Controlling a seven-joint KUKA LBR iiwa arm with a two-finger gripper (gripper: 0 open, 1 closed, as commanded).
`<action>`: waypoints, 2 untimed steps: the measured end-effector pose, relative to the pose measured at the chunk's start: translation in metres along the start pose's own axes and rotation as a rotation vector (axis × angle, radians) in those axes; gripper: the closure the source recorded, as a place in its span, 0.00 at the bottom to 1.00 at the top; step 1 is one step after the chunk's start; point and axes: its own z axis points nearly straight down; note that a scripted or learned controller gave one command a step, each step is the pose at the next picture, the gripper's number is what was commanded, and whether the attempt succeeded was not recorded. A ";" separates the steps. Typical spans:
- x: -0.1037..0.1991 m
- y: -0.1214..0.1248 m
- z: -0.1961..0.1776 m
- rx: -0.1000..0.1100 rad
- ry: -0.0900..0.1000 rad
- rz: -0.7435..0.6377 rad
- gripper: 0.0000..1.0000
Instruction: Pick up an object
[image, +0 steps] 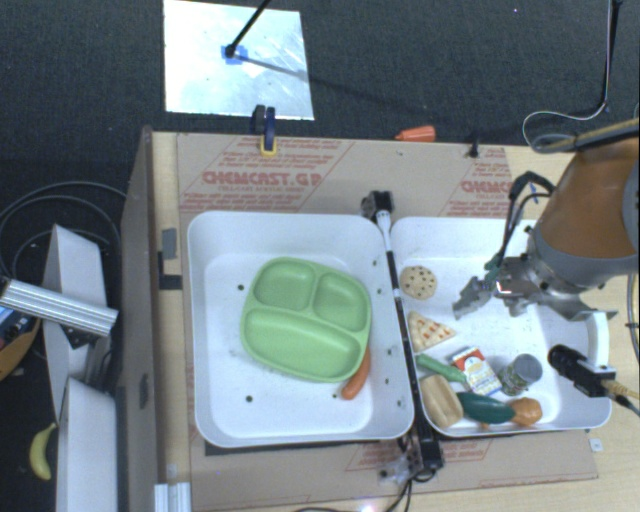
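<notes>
My gripper (478, 296) hangs over the middle of the right bin (470, 240), open with nothing between its fingers. Left of it lies a round cookie (418, 282). A pizza slice (430, 329) sits below and left of the gripper. Along the bin's near side lie a red and white box (475, 368), a small can (520, 374), a bread piece (441, 400), a dark green vegetable (484, 407) and an orange piece (527, 409). A green strip (437, 364) lies beside the box.
The left bin (215, 300) holds a green divided plate (305, 318) and an orange sausage (357, 376) at the plate's near right edge. A black divider (398, 300) separates the bins. A black part of the arm (573, 368) overhangs the right bin's near right corner.
</notes>
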 end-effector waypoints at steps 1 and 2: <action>-0.058 0.018 -0.046 -0.006 -0.004 0.005 0.00; -0.011 0.011 0.083 0.011 0.004 -0.003 0.00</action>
